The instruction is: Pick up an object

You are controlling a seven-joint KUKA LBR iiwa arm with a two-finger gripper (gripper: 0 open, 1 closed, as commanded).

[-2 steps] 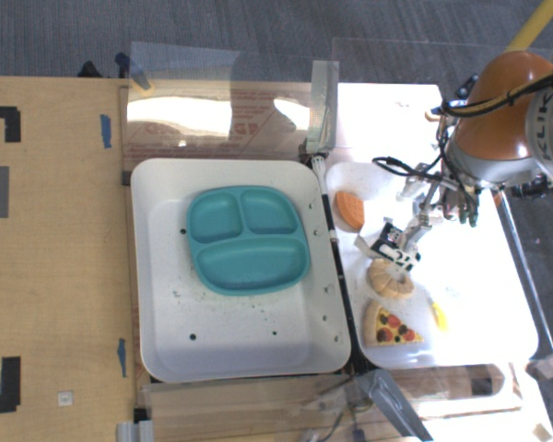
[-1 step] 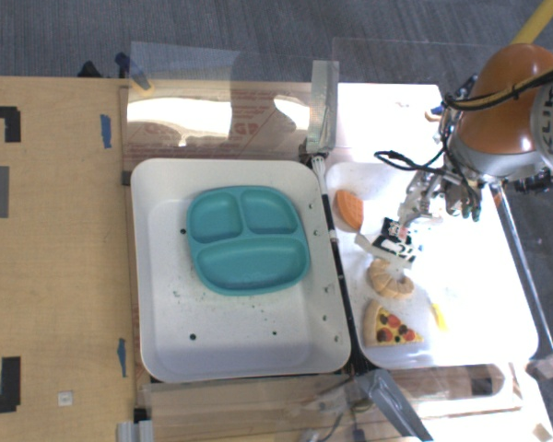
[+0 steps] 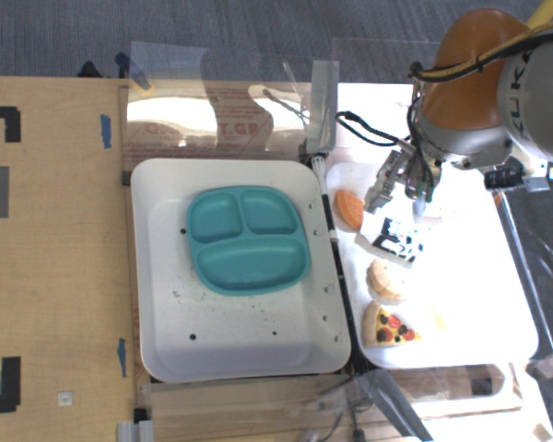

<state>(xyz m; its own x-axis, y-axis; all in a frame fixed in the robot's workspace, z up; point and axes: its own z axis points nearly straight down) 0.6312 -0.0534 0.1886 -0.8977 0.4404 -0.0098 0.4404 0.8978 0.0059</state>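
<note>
The gripper (image 3: 401, 190) is seen spread open, with nothing between its fingers, poised above the right bin (image 3: 484, 325). Nearest, at its six o'clock, lies the white card (image 3: 393, 243); at nine o'clock, the orange piece (image 3: 349, 209). Descent should be centred over one item before closing.

Pincer (image 3: 401, 188) hangs over the right bin (image 3: 479, 339) above a white block (image 3: 393, 243), orange piece (image 3: 349, 209) beside; teal divided plate (image 3: 248, 238) in left bin (image 3: 157, 274).
</note>
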